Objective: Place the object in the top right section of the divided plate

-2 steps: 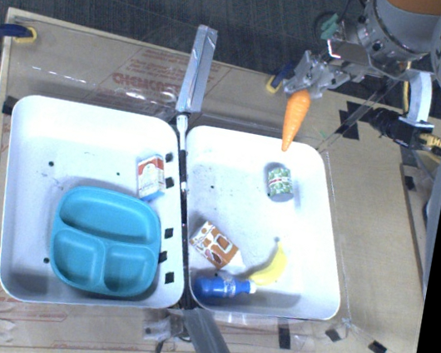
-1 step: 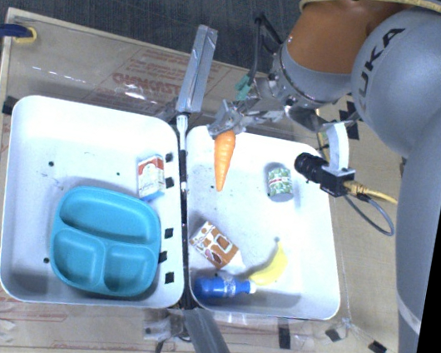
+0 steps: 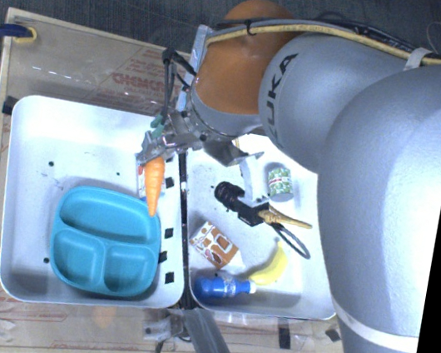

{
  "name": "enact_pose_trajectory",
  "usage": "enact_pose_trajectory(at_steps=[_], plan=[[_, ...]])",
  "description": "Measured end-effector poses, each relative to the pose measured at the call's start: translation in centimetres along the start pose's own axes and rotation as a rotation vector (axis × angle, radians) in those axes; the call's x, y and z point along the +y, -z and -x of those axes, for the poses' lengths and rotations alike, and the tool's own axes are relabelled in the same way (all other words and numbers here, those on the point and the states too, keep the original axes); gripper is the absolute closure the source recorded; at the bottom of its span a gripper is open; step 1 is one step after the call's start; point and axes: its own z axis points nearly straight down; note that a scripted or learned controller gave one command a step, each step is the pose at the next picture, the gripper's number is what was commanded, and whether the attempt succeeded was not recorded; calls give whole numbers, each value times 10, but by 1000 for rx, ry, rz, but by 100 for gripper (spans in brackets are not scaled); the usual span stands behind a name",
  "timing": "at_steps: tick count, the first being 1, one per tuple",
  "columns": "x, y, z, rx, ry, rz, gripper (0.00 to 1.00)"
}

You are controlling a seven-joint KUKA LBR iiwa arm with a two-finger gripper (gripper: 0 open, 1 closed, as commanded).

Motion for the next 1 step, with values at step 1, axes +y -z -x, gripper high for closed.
enact_pose_trajectory(at_steps=[1], plan=[[10,-54,-70,0,199,1,100]])
